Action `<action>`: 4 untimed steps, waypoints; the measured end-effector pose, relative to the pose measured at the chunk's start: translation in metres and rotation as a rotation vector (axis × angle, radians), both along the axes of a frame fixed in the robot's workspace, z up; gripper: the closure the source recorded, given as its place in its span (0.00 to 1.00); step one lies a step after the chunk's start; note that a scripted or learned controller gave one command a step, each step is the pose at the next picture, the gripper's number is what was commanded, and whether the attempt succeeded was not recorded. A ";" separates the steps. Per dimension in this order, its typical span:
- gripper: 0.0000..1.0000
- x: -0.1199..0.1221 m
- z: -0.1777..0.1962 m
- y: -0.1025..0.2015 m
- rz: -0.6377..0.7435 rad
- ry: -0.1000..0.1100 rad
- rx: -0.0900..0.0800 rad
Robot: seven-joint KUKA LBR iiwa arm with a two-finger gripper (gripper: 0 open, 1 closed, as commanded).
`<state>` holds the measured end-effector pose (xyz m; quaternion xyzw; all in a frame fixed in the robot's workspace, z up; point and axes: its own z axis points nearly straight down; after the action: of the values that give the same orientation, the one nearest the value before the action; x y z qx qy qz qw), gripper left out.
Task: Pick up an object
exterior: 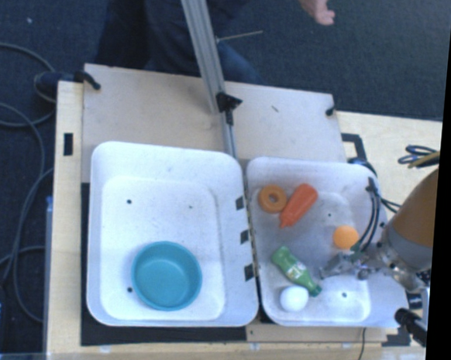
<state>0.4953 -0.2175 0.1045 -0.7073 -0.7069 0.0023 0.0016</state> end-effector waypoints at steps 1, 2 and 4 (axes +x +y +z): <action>1.00 0.004 0.017 -0.001 -0.005 -0.014 -0.001; 1.00 0.013 0.078 0.004 0.007 -0.015 -0.001; 1.00 0.026 0.120 0.049 0.011 -0.012 0.001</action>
<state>0.5215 -0.1681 0.2245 -0.7036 -0.7106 -0.0025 -0.0023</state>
